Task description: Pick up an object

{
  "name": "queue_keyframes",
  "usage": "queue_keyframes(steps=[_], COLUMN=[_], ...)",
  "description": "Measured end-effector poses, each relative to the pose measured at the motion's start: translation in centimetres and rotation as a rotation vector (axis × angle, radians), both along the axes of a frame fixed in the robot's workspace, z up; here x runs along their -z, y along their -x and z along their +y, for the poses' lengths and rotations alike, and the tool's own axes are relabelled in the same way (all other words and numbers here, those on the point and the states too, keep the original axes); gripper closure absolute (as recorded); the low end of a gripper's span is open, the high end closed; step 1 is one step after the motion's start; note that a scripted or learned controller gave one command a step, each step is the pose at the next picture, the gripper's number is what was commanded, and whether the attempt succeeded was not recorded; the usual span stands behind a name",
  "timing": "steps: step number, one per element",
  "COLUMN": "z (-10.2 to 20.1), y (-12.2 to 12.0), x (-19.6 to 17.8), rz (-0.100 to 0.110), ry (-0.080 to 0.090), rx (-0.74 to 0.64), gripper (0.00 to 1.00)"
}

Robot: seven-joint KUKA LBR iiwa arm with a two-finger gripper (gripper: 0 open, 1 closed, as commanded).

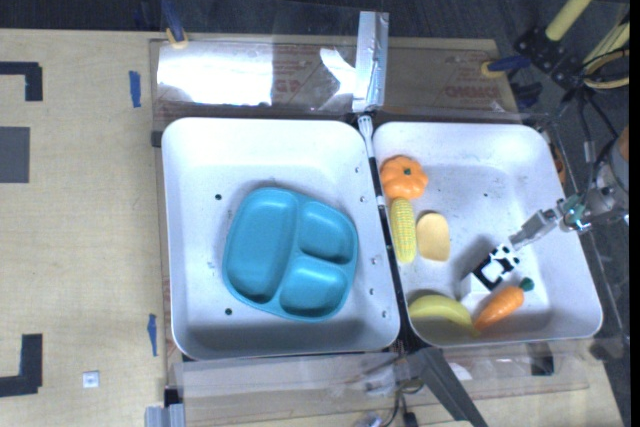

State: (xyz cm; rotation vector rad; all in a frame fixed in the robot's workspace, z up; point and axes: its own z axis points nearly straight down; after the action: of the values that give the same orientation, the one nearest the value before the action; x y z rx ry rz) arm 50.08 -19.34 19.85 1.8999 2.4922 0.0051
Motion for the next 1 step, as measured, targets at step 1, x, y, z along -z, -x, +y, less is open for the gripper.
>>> queue_keyframes(steps=[1], z=[-0.12], y=[0.03], x=[-0.77], rz=[0.001], ry=[0.001], rx=[0.002], gripper=[1.0])
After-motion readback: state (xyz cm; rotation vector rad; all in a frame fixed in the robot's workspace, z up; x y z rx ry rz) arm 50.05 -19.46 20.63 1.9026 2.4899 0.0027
